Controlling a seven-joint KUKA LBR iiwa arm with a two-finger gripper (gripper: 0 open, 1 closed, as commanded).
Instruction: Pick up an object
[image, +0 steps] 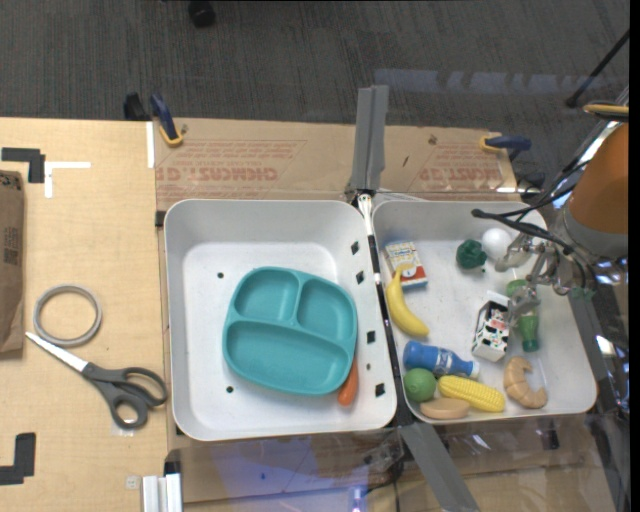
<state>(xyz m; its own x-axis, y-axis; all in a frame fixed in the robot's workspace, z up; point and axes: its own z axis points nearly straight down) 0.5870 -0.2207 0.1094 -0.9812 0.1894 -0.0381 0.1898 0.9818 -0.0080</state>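
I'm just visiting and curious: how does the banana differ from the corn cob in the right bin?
The banana is smooth and curved, while the corn cob is bumpy and straighter. The banana runs up and down the view near the bin's left wall; the corn cob lies crosswise near the front edge. Both are yellow toy foods lying flat.

Green toy (524, 318), upright, right bin (575, 400), near croissant (524, 382)
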